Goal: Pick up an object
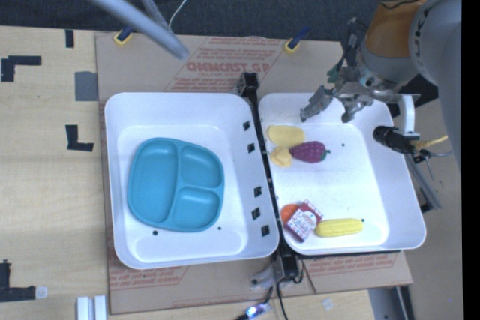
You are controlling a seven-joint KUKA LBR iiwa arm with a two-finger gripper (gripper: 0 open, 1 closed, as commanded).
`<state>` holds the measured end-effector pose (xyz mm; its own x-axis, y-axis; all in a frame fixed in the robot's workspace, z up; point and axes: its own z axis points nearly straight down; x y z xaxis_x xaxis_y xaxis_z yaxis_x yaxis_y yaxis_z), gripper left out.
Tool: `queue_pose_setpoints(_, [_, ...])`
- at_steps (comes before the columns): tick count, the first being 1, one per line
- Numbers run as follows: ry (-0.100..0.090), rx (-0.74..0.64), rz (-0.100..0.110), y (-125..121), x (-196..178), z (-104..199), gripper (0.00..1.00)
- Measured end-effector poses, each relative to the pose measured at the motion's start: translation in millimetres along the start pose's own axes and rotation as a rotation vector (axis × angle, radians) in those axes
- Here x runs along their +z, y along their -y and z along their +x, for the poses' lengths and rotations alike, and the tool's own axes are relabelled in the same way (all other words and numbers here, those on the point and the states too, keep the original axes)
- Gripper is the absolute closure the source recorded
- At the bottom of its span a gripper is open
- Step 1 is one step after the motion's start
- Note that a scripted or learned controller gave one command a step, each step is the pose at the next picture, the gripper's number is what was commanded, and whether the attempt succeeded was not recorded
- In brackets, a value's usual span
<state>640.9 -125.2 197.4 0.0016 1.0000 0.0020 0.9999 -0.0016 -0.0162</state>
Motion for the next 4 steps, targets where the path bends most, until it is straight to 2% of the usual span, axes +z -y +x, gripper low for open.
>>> queue_pose_setpoints(1, [0.002,-0.003,-0.014,-3,-9,0,0.00])
queue_pose_setpoints(3, [0.003,-0.003,-0.010,2,108,-2,0.00])
queue_pose_setpoints(4, [0.003,-0.004,-0.013,1,94,-2,1.00])
